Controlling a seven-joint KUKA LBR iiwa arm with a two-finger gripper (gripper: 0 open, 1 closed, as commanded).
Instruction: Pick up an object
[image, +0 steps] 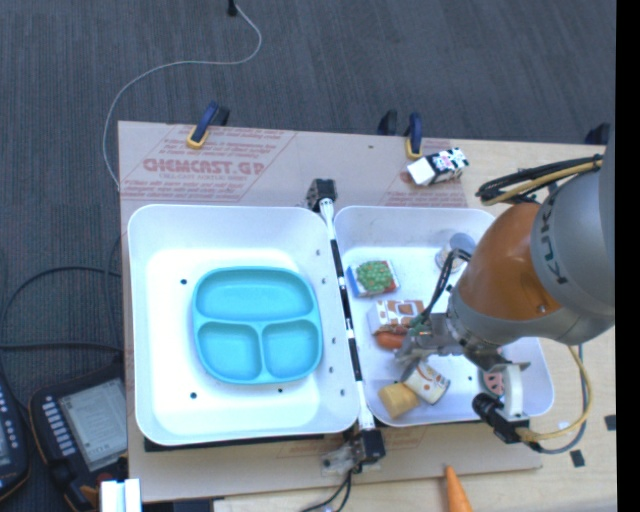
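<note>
The right white bin (400, 214) holds several small items. A green-patterned packet (375, 277) lies near its left wall. Below it is a white and brown packet (393, 314), then an orange-red piece (388, 340). A white carton (431, 384) and a tan cork-like block (396, 400) lie at the bin's front edge. My gripper (414, 347) hangs low over the middle of this bin, just right of the orange-red piece and above the white carton. The grey and orange arm (520, 280) covers the bin's right half.
The left white bin (160, 250) holds a light blue divided plate (258, 325). A small black and white toy (437, 167) sits on the board behind the right bin. Blue clamps (205, 122) grip the board's back edge. Cables trail around the bench.
</note>
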